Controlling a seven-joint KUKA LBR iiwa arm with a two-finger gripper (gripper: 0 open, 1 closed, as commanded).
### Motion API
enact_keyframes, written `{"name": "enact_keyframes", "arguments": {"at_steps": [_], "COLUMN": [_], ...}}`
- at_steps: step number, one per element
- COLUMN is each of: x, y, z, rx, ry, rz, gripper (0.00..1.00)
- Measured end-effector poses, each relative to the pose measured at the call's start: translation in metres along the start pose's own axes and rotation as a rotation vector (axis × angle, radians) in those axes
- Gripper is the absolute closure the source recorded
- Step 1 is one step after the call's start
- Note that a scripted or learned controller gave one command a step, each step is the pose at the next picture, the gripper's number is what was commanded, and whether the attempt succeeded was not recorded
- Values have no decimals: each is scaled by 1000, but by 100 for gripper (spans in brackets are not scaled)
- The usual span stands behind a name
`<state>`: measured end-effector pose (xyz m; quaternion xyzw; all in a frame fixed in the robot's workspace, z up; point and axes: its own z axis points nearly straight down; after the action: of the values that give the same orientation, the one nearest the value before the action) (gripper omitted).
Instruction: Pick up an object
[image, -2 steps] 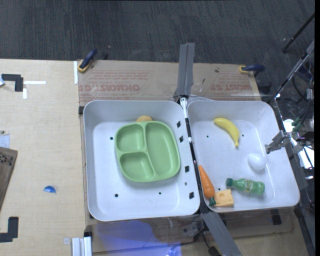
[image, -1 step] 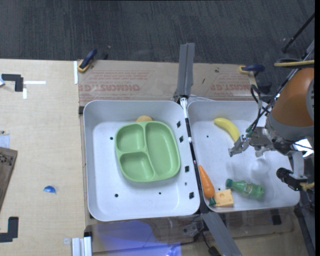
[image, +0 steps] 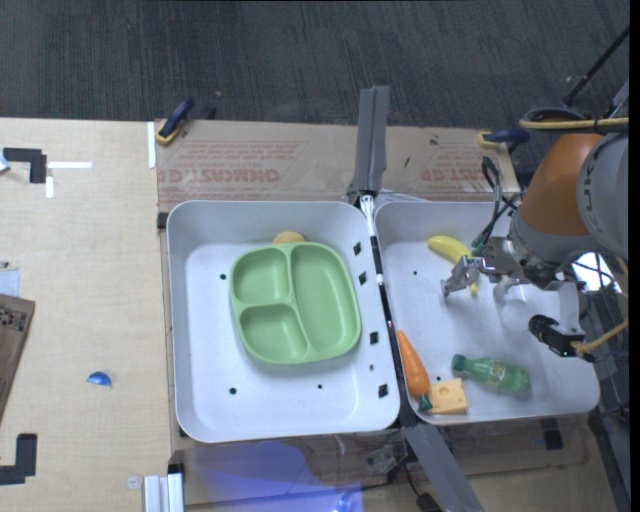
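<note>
Nothing has been lifted yet: the two-finger gripper (image: 483, 281) is seen low over the far half of the right white bin (image: 560, 398), its jaws spread and bare, just beside the yellow plastic banana (image: 448, 247). The banana is judged the likeliest target, lying near the bin's far left corner with its long axis slanted from far-left to near-right. The grasp and lift are left to be done.
</note>
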<state>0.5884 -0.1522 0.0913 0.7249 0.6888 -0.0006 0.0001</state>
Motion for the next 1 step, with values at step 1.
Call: {"name": "enact_keyframes", "arguments": {"at_steps": [1], "x": [25], "y": [69], "z": [-1], "rx": [-1], "ry": [-1], "rz": [-77], "gripper": [0]}}
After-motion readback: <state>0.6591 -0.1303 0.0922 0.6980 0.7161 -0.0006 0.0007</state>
